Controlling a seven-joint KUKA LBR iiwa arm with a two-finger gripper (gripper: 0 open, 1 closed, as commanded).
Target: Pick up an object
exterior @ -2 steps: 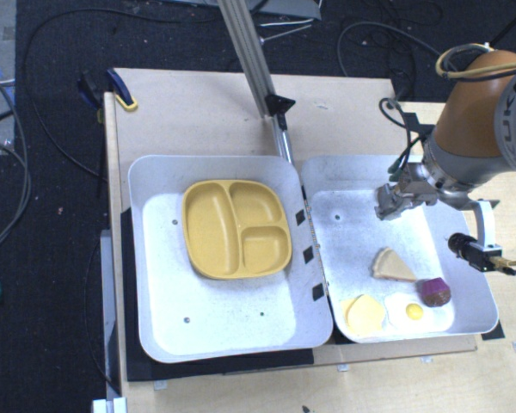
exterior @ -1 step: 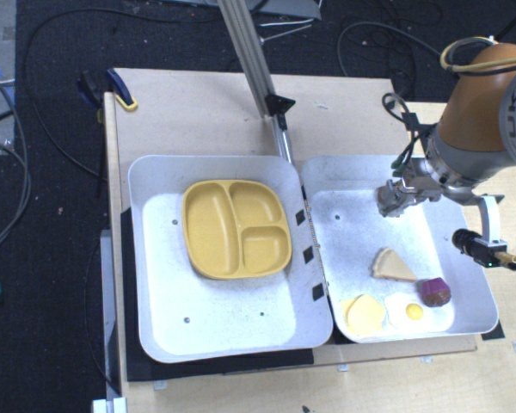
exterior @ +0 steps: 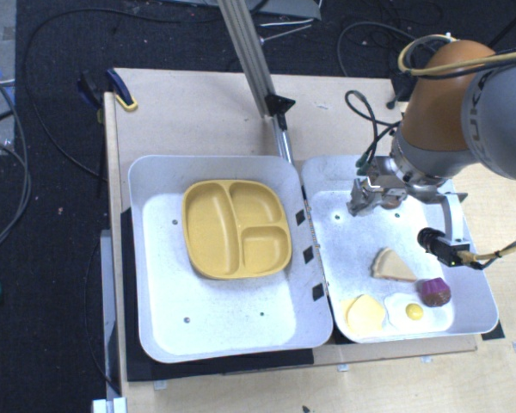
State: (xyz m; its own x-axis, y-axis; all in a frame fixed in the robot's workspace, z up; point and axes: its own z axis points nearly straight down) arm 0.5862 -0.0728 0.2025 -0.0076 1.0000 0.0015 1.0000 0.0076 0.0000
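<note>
In the right bin (exterior: 335, 231) lie a tan wedge like a slice of bread or cheese (exterior: 392, 267), a dark purple round piece (exterior: 435, 292), a yellow disc (exterior: 365, 313) and a fried egg toy (exterior: 411, 311), all near the front. My gripper (exterior: 367, 200) hangs over the back part of that bin, above bare floor, some way behind the wedge. Nothing shows between its fingers.
The left bin (exterior: 155, 317) holds a yellow divided plate (exterior: 237, 228). A metal pole (exterior: 249, 46) slants across the back toward the bins' junction. Cables and a black connector (exterior: 437, 243) trail from the wrist over the right bin.
</note>
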